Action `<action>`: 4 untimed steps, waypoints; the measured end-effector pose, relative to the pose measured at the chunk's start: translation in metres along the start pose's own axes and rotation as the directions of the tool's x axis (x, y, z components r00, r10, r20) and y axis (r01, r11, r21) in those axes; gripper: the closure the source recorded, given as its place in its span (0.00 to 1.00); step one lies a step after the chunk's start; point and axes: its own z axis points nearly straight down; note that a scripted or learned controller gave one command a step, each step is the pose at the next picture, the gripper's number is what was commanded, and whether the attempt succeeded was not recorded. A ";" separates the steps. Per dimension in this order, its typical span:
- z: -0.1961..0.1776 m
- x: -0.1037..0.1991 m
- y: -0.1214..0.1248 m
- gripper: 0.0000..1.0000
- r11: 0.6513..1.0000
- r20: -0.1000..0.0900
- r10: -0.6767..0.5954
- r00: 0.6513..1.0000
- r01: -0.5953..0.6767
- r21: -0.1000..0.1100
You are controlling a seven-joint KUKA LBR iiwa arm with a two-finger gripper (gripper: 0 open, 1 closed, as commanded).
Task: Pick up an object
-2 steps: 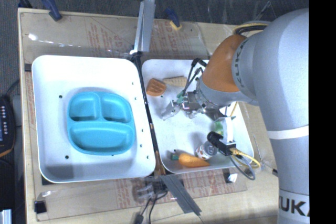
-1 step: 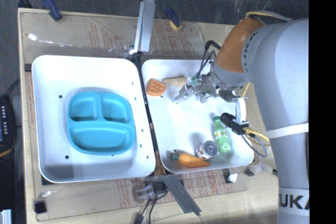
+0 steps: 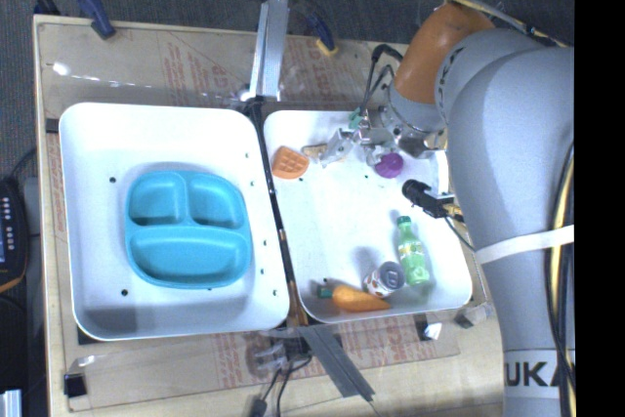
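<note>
Early in the task, as judged. Nothing visibly in the gripper (image 3: 342, 145), low over the far end of the right bin (image 3: 332, 220). Open or closed: cannot tell. Left to do: closing on one thing and lifting it clear.

Nearest candidates: an orange piece (image 3: 289, 162) just beside the gripper, toward the wall between the bins, and a purple ball (image 3: 389, 164) on its other side, under the arm (image 3: 498, 112). Further off, at the near end of the same bin: a green bottle (image 3: 411, 254), a can (image 3: 386, 278) just beside it, and a carrot (image 3: 356, 298) along the near wall.

Likely hindrances: bin walls close to the orange piece and the carrot, and crowding around the can. Off to the side, in the left bin (image 3: 88, 142), a blue tray (image 3: 186, 229), well apart. Both bins on the desk (image 3: 146, 63).
</note>
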 end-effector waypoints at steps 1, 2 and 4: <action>0.001 0.000 -0.102 0.00 1.000 -0.001 0.002 1.000 -0.002 0.002; 0.001 0.001 -0.011 0.00 1.000 0.000 0.000 1.000 0.000 0.000; 0.001 0.000 -0.071 0.00 1.000 -0.001 0.002 1.000 -0.002 0.002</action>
